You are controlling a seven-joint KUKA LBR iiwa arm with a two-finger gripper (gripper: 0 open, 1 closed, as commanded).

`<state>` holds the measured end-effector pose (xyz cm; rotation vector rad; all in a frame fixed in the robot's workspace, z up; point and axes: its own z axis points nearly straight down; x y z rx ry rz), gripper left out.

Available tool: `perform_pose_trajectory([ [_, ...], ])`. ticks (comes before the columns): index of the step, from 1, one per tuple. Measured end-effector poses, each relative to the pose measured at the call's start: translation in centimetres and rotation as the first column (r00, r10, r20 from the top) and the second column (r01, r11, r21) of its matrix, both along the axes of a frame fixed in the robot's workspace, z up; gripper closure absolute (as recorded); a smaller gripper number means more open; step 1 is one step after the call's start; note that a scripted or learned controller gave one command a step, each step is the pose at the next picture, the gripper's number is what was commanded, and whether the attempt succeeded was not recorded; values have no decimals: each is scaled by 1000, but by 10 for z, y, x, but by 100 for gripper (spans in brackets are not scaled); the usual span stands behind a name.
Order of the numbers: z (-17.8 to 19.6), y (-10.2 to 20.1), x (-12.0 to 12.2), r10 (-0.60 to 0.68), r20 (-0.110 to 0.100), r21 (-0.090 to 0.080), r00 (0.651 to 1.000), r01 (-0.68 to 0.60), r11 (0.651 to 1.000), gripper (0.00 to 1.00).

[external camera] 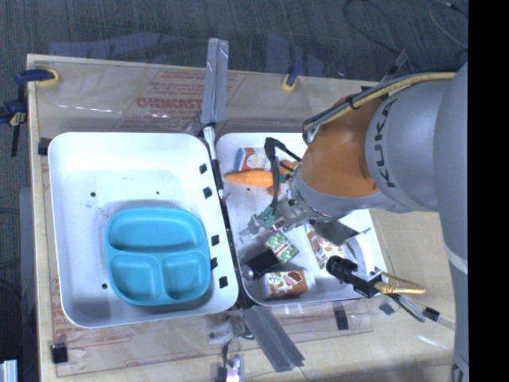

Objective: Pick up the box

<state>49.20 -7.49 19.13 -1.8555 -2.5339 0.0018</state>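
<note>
Two white bins sit side by side on the bench (103,86), and all the action is in the right bin (241,209). The left bin (71,213) carries a blue divided tray (135,237), set toward its near right corner.

Over to the right: the grey arm (406,142) comes in from that side, its orange band (338,161) hanging above the bin's far right part. The gripper (266,220) is down low over the middle of the bin, a little toward the left wall. Is the claw spread or pressed together? From this angle I cannot tell.

Now the boxes, and there is more than one candidate. A small green box (280,245) lies tilted just beside the gripper, on its near side, at about the centre of the bin floor. A brown box (286,282) lies flat against the near edge, close to the middle of that edge. Between the two, toward the left wall, rests a black object (260,263), too dark to make out.

Up at the far edge, an orange-and-white carton (253,159) sits near the far left corner, with a carrot (250,179) lying crosswise just beside it. A white-and-red packet (322,249) lies right of the green box, partly under the arm.
</note>
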Motion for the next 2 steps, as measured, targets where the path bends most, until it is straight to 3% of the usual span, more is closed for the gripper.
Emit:
perform_pose_trajectory([
  [1,0,-9,-15,343,-1,2,939,-343,939,100],
  [2,33,33,-15,117,2,0,993,-117,993,100],
])
